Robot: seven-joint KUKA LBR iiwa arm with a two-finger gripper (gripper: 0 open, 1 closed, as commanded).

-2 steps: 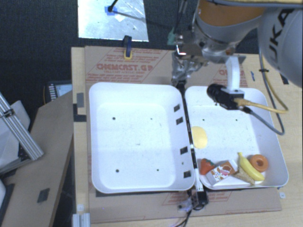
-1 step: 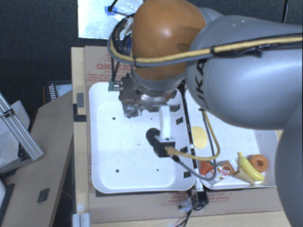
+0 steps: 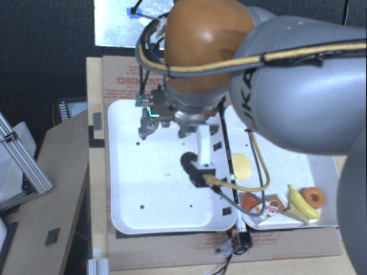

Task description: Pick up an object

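While the pickable things all lie in the right bin (image 3: 287, 165), the gripper (image 3: 164, 132) hangs over the far part of the left bin (image 3: 149, 202), well apart from them. Five things can be counted in the right bin: one yellow banana (image 3: 303, 203) near the front edge, one orange ring (image 3: 313, 197) touching it, one red-and-white packet (image 3: 274, 205) just beside the banana, one red piece (image 3: 250, 200) next to the packet, and one pale yellow disc (image 3: 242, 166) further back, partly behind cables. Two grey fingers (image 3: 145, 128) stand apart, with bare white bin floor showing between them and nothing held. One grey arm (image 3: 298, 85) with its orange band (image 3: 206, 33) reaches across from the right, covering much of the right bin. Both bins sit side by side on one cardboard sheet (image 3: 121, 79) with red print.
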